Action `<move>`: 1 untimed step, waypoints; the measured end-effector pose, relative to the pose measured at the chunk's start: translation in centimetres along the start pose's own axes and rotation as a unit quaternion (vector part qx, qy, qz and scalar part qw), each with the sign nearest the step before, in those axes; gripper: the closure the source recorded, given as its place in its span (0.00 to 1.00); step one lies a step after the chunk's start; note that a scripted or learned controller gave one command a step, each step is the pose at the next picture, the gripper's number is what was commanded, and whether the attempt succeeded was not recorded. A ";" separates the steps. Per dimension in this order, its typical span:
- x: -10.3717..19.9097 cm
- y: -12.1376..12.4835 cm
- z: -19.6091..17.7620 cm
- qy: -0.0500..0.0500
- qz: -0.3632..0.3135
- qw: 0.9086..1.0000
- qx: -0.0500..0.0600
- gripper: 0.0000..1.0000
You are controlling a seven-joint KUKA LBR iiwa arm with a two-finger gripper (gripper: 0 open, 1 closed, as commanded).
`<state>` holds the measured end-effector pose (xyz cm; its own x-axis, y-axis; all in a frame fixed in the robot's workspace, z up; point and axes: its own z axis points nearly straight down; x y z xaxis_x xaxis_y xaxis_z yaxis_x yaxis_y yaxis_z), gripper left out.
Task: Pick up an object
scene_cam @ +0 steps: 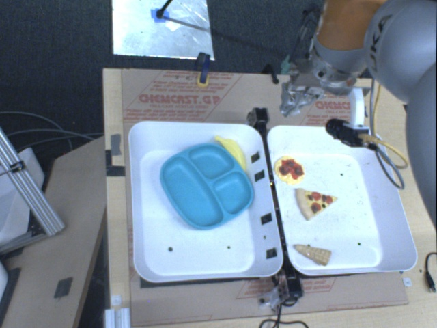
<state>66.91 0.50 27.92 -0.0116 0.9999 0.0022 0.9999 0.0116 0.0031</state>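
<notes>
Nearest the camera, a small tan wedge (313,253) lies by the right bin's (382,203) near rim, its long axis running left to right. Farther in sit a pizza slice (313,203), pointing near-left, and a round red-topped piece (290,170), both close to the bin's left wall. In the left bin (147,183) a blue tray (205,184) touches a banana (233,152). The gripper (298,103) hovers beyond the right bin's far rim, holding nothing; spread or pressed, I cannot tell. The pieces lie nearward of it, with open room to their right.
</notes>
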 end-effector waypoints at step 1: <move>4.0 -0.6 -5.5 0.000 0.002 1.000 -0.001 1.00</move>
<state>66.22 4.50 33.38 -0.0068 1.0000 0.0015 1.0000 0.0068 0.0050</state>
